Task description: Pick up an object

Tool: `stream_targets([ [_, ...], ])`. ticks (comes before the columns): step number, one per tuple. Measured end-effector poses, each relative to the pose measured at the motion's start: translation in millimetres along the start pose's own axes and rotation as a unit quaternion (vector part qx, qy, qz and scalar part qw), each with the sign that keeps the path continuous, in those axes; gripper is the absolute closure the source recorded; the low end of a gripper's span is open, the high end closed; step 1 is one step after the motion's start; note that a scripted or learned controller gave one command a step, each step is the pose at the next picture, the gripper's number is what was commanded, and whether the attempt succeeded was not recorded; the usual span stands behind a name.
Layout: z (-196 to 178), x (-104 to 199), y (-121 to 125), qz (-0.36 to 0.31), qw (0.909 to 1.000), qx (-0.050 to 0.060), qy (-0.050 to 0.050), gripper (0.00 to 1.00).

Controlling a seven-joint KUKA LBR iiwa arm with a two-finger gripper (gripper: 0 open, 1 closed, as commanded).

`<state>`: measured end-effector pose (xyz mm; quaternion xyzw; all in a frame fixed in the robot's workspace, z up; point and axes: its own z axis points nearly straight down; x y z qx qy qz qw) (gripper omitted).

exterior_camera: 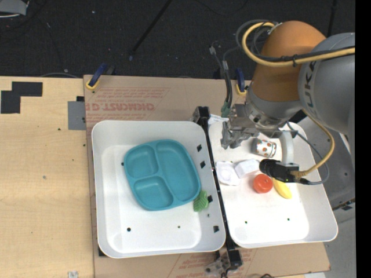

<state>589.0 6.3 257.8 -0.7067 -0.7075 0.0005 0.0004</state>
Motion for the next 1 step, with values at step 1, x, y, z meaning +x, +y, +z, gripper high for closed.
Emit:
stream_targets([
  [1,4.8,52.1,6.6,-0.001,1.0000,0.000,0.000,1.00],
])
